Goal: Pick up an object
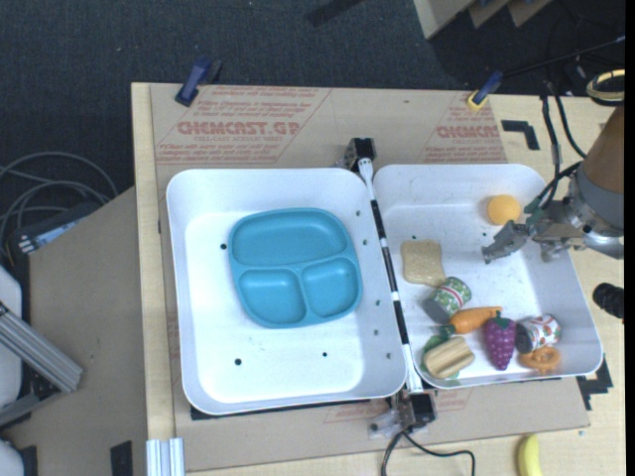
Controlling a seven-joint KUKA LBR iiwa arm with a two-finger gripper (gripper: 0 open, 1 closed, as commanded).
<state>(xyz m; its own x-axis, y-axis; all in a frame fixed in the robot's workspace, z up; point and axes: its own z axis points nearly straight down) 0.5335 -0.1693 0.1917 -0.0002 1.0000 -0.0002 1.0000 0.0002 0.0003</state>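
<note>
The right bin (566,276) holds several toy foods: an orange ball-shaped fruit (504,208), a tan bread slice (424,262), a small green-labelled can (448,297), a carrot (474,317), purple grapes (500,340), a sandwich bun (448,356) and a red-and-white can (542,331). My gripper (524,246) reaches in from the right and hangs over the bin's upper right part, just below the orange fruit. Its fingers are spread open with nothing between them. One dark fingertip (495,251) points down-left toward bare bin floor.
The left bin (198,296) carries a blue divided plate (295,266). A yellow object (528,455) lies outside the bins at the bench's front right. Clamps sit at the bench's back corners, and cables run along the right side.
</note>
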